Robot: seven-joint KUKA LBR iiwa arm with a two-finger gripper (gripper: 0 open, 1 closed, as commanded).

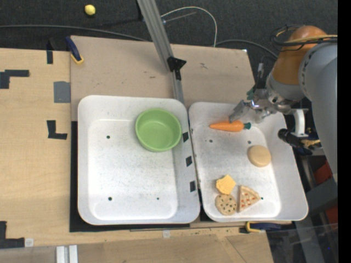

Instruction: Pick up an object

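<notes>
Nearest, a cracker [225, 204] and pizza slice [248, 196] are seen in the right bin [285, 199]. Farther, the carrot [227, 126] lies just beside the gripper [245, 109]. Finger spacing cannot be told; a roll could be caused by a glancing contact.

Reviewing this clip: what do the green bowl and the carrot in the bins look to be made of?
Green bowl: apparently plastic, smooth and uniformly light green with a soft sheen along the rim. Carrot: likely a toy of moulded plastic, evenly saturated orange with a dark green tip and no natural texture; rubber cannot be ruled out. Both bins look like white plastic, speckled with dark scuff marks.
</notes>
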